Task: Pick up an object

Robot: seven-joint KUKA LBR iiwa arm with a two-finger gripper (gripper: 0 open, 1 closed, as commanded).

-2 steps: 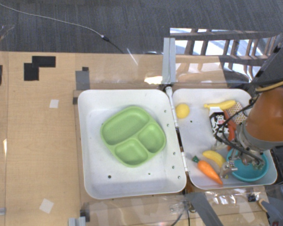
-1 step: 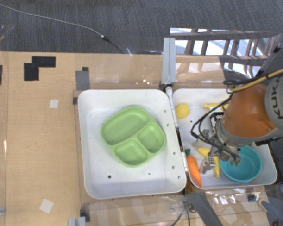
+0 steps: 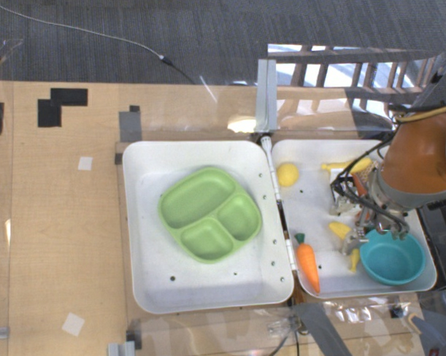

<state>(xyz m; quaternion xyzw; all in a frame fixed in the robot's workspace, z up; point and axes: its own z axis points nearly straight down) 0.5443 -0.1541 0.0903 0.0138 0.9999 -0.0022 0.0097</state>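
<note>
Camera view shows the grey arm with its orange band (image 3: 419,159) reaching down into the right white bin (image 3: 312,207); its pincer (image 3: 367,223) hangs beside a round teal plastic bowl (image 3: 392,259), whether open or closed I cannot tell.

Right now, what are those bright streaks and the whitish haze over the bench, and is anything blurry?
In the camera view, the haze and streaks look like reflections off a clear sheet over the bench, strongest near the metal post. The green plate and carrot look sharp; the gripper is cluttered and hard to read.
</note>
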